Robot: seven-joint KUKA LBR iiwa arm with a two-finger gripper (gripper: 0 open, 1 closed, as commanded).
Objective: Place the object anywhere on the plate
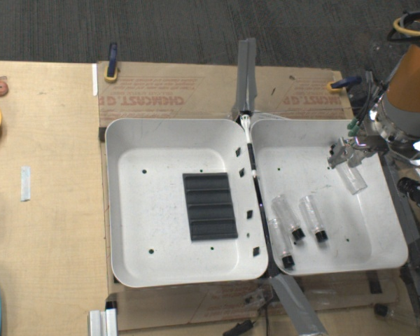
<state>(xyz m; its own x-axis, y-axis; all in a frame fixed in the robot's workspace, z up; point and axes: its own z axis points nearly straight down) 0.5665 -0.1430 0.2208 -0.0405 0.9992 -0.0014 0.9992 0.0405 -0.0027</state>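
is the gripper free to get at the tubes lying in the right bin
Probably yes: the gripper hangs over the right bin, and the three tubes lie uncovered on its floor with nothing above them.

i am seeing the bench point(49, 152) carrying a cardboard sheet point(196, 93), held by a blue clamp point(112, 61) at its far left corner. two white bins point(119, 208) are sitting on it side by side, touching. a small grey strip point(25, 184) is lying on the bare wood at left.
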